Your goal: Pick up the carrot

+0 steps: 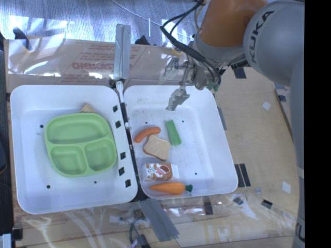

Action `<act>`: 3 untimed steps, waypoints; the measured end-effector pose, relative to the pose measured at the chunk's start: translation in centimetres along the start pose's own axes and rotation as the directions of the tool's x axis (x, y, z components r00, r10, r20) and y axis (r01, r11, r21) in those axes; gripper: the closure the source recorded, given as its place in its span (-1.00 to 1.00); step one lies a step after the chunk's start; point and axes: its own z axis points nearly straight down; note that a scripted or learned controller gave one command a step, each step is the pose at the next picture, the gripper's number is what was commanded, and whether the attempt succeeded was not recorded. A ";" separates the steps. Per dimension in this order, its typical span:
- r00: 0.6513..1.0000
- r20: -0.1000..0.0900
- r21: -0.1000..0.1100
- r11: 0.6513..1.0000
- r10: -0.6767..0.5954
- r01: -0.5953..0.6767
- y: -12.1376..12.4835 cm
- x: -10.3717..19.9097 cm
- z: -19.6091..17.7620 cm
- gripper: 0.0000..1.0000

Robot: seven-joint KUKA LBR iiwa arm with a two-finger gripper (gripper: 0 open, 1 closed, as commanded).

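The carrot (168,188) is orange with a small green top. It lies flat along the near wall of the right bin (209,154), green end pointing right. My gripper (177,97) hangs over the far part of the same bin, well above and away from the carrot, with nothing seen in it. The grey arm with its orange band (227,14) reaches in from the upper right.
In the right bin there are also a sausage (147,134), a green stick (173,132), a bread slice (156,148) and a small printed packet (157,171) just behind the carrot. The left bin (26,138) holds a green divided plate (80,142) with a tan piece (88,108) behind it.
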 end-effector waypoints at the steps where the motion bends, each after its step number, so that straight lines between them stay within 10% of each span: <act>1: 0.995 -0.001 -0.002 0.995 -0.101 0.101 3.2 6.8 6.3 -1.00; 2: 0.982 0.005 -0.003 0.982 0.188 -0.188 -1.2 6.6 15.8 -1.00; 3: 0.984 0.010 -0.002 0.984 0.180 -0.180 -1.0 6.4 14.7 1.00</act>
